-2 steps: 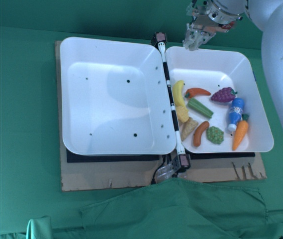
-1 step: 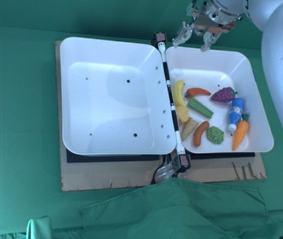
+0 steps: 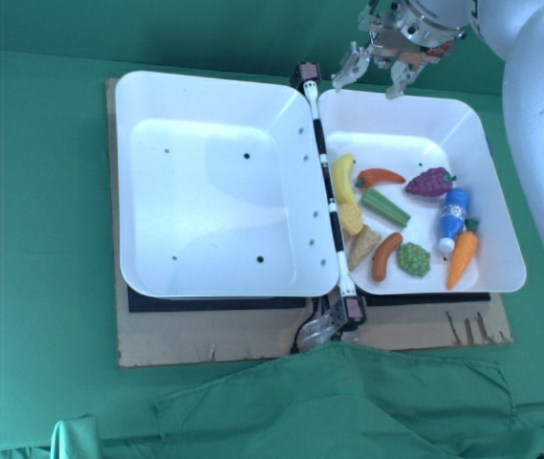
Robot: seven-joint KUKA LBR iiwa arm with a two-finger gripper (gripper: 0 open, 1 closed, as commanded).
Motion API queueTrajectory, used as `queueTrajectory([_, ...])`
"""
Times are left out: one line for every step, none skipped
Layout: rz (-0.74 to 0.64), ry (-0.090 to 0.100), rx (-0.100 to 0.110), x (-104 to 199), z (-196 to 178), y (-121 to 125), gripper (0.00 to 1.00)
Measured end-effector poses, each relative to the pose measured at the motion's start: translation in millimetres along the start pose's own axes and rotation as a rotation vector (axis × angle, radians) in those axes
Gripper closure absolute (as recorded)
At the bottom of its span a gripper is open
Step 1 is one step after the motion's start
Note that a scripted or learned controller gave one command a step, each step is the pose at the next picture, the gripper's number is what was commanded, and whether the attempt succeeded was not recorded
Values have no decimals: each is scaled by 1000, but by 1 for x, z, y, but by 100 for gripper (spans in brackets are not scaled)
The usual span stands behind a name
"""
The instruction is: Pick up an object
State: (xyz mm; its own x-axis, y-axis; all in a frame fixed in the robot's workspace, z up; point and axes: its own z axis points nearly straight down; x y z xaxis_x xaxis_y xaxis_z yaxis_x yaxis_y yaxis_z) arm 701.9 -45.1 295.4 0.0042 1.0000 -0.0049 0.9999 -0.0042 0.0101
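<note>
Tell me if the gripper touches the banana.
Apart. The camera view shows the gripper over the bin's far rim, with bare white bin floor between it and the banana.

Two bins sit side by side on the bench: the left bin (image 3: 147, 103) at nine o'clock, the right bin (image 3: 477, 142) at three. In the right bin, a banana (image 3: 344, 177) lies at nine o'clock, grapes (image 3: 429, 182) toward one, a bottle (image 3: 452, 218) at three, a carrot (image 3: 462, 257) at four, a sausage (image 3: 384, 256) at six. The gripper (image 3: 378, 73) hangs above the bin's eleven o'clock rim.
</note>
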Motion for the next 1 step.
queueTrajectory([0, 0, 0, 0, 0, 0, 0])
